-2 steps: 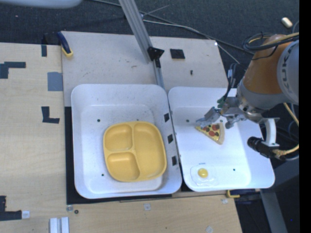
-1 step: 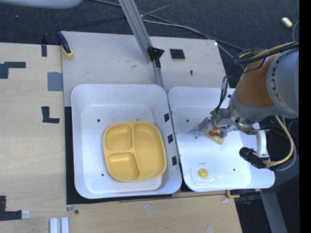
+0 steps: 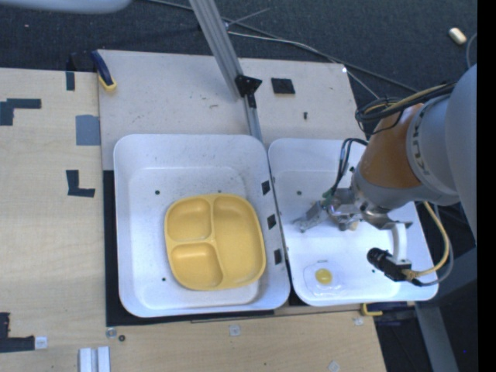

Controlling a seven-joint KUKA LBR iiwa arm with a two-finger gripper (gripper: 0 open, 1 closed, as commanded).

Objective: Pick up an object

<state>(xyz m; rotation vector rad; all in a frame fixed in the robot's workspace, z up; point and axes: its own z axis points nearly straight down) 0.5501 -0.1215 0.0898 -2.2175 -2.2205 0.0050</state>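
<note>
**Line up over the small yellow piece before closing**

Nearest you, a small yellow object (image 3: pixel 323 277) lies flat by the right bin's (image 3: pixel 310 157) near edge. The gripper (image 3: pixel 310 218) sits just beyond it, low over the floor; its fingers look narrowly parted with nothing between them. Bring it nearer, centre, then descend. The left bin (image 3: pixel 139 157) holds a yellow divided plate (image 3: pixel 215 240).

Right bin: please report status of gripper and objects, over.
Gripper low inside right bin, nothing seen between fingers. Small yellow object at bin's near edge, apart from gripper. Yellow divided plate in left bin.
</note>
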